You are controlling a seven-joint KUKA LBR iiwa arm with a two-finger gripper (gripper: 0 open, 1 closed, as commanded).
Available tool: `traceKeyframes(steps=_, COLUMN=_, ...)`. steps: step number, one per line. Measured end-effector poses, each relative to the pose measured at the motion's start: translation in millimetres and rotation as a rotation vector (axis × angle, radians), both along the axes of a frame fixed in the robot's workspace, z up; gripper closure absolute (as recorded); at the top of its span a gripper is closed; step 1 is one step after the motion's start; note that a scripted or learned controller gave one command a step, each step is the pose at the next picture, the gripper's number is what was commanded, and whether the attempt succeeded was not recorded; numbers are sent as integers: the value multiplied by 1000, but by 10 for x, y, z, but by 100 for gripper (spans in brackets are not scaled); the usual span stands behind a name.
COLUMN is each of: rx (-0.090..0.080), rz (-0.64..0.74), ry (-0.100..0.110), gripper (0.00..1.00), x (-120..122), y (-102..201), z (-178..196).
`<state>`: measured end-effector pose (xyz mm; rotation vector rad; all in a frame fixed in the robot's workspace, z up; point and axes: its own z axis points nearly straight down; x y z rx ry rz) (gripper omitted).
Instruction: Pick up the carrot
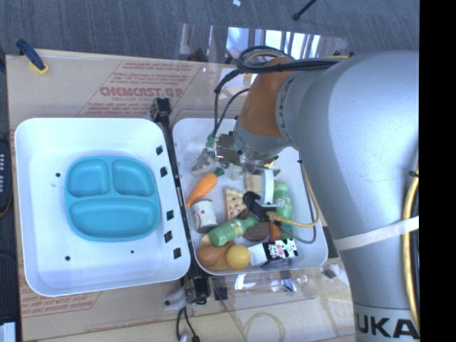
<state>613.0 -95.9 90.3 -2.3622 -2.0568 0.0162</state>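
Bright even daylight, glare on the clear panel (274,43) at top centre, soft shadows, slightly soft focus, arm (356,162) blurred at right.

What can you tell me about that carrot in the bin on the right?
The carrot is a small orange toy with a green top, plastic by its look. It lies tilted in the right bin near its left wall, green end up toward the gripper, narrow tip down by a small can. It lies free, not held.

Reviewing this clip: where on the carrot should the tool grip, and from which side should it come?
Probably across the carrot's orange middle, coming from above. It lies tilted, green top up-right toward the tool, tip down-left by the can. Its long sides look free, so close across its width.
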Motion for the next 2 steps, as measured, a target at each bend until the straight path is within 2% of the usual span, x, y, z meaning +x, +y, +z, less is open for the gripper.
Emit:
traceKeyframes(steps=1, rx=0, rz=6, ry=5, gripper=100, x=5, y=-7, z=104)
traceKeyframes(steps=2, rx=-4, rz=-294, ry=-8, gripper=100, x=-150, y=-38, z=566)
